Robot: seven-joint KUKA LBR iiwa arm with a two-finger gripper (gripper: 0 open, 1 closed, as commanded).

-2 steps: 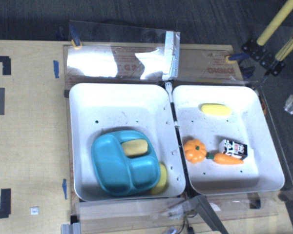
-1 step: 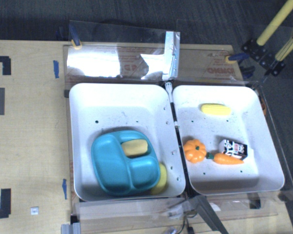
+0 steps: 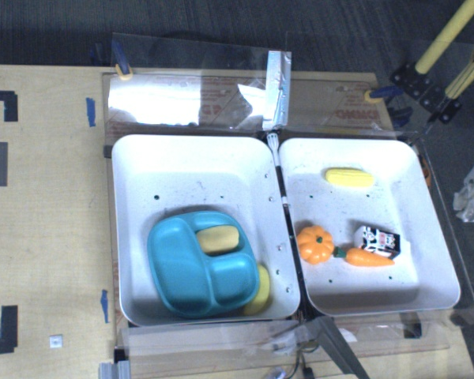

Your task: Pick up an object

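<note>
Two bins (image 3: 126,235) stocked for picking: pumpkin (image 3: 315,244), carrot (image 3: 369,257) near right bin's front edge; blue tray (image 3: 191,268) fills left bin's front. Jaw state: cannot tell.

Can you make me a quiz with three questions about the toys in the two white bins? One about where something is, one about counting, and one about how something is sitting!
1. Where is the blue tray?
A. In the left bin
B. In the right bin
C. On the bench outside the bins

2. How many toys are in the right bin?
A. One
B. Four
C. Seven

3. How is the small yellow piece in the left bin sitting?
A. Under the carrot
B. Hanging over the bin wall
C. Resting in a compartment of the tray

Answers:
1. A: the blue tray lies in the left bin.
2. B: the right bin holds a yellow piece, a pumpkin, a carrot and a black-and-white toy.
3. C: the small yellow piece lies in the tray's upper right compartment.
</note>
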